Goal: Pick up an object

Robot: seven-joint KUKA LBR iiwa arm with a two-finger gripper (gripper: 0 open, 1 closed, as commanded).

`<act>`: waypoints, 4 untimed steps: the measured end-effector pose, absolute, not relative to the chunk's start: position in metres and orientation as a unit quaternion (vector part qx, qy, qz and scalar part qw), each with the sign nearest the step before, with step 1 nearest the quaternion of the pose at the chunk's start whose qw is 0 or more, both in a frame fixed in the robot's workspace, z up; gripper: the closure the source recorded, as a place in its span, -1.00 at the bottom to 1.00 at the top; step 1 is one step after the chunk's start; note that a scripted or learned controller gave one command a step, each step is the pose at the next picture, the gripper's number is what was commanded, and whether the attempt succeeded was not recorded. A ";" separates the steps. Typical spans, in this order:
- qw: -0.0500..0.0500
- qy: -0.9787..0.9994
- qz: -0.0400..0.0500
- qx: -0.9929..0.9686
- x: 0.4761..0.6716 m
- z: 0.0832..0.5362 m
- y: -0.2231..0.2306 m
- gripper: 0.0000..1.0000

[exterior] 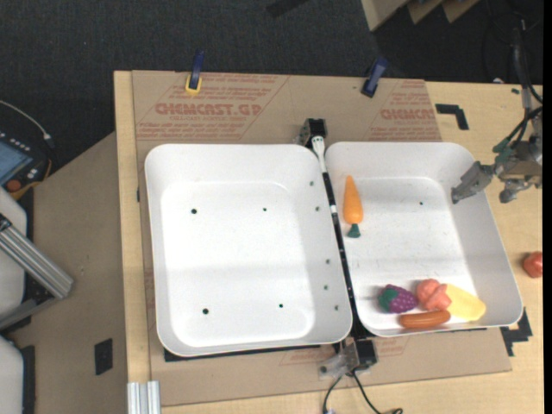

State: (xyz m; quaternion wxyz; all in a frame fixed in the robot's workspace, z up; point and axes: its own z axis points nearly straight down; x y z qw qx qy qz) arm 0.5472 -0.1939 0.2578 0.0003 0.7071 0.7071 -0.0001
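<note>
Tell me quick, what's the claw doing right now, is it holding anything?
Claw: over the right edge of the right white bin, nothing visibly held; open or shut cannot be told.

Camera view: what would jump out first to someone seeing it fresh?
The toy carrot lies alone by the left wall of the right bin. A bright cluster fills that bin's near corner: purple grapes, a pink piece, a yellow piece and a sausage. The gripper hangs over the bin's right rim.
</note>
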 end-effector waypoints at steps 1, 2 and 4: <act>0.005 0.709 0.003 0.705 0.525 0.451 -0.135 -1.00; 0.004 0.710 0.004 0.705 0.495 0.540 -0.050 -1.00; 0.006 0.709 0.006 0.705 0.480 0.542 0.000 -1.00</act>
